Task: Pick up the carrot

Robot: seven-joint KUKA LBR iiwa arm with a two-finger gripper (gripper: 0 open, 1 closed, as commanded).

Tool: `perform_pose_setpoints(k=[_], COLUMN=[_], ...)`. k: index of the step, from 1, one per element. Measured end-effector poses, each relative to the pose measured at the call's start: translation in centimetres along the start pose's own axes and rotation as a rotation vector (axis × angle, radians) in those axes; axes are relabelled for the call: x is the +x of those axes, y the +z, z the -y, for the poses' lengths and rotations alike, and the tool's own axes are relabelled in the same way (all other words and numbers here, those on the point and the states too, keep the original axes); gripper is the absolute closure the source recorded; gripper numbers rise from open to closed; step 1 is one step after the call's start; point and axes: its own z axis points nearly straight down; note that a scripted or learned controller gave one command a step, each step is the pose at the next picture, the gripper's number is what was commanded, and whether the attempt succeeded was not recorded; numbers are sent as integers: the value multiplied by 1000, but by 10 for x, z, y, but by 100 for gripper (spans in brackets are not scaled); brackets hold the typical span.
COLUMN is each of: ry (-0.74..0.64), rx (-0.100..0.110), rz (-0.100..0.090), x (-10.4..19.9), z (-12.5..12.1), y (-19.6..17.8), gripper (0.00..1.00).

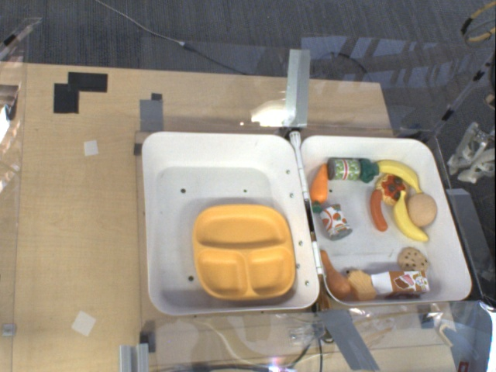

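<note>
The carrot (319, 184) is a short orange piece lying in the right bin (442, 231), hard against the bin's left wall near the back. It points roughly front to back. A green-labelled bottle (350, 169) lies just to its right, and a small red and white can (335, 222) sits just in front of it. A second, longer orange piece (334, 276) lies along the same wall at the front left corner.
The right bin also holds a banana (404, 201), a pizza slice (391, 186), a red sausage (378, 209), a tan round item (422, 208), a cookie (413, 258) and a packet (400, 283). A yellow divided plate (244, 250) lies in the left bin (178, 169).
</note>
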Motion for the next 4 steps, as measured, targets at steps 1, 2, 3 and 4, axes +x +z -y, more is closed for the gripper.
perform_pose_setpoints(k=[1,2,3,4], ry=[-395,-277,-804,-547], rx=[-16,-3,-19,1], rz=[-2,0,0,2], x=[3,-18,30,-23], z=[-4,105,50,96], y=[185,95,244,16], gripper=[100,100,100,100])
